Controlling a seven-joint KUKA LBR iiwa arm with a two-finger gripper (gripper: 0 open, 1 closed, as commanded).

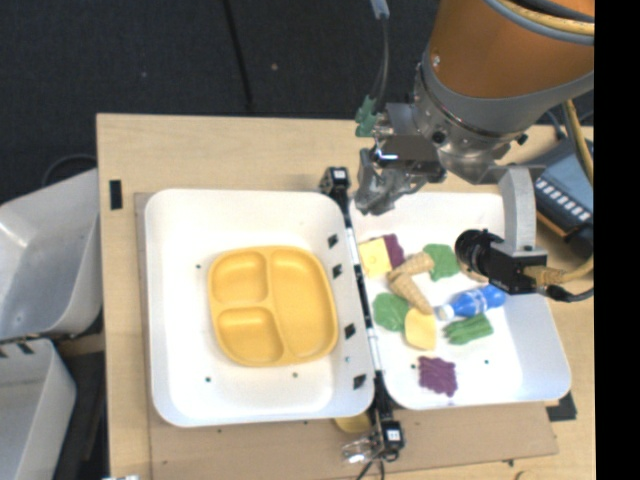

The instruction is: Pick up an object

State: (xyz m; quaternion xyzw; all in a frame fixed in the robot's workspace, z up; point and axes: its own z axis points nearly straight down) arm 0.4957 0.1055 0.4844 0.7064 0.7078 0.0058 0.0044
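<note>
My gripper [380, 196] hangs over the far left corner of the right bin [520, 368], above and apart from the toys. Just below it lie a pale yellow block [373, 257] and a dark purple piece [394, 247]. Further in are a tan ice-cream cone [411, 286], a green leafy piece [441, 259], a blue bottle [476, 301], a round green piece [390, 311], a yellow wedge [421, 330], a green vegetable [469, 330] and purple grapes [436, 374]. Nothing shows between the gripper and the toys.
The left bin [180, 368] holds a yellow divided plate [272, 303]. A black-clipped divider [352, 288] runs between the two bins. The arm's orange and grey body [500, 48] looms over the right bin's far side.
</note>
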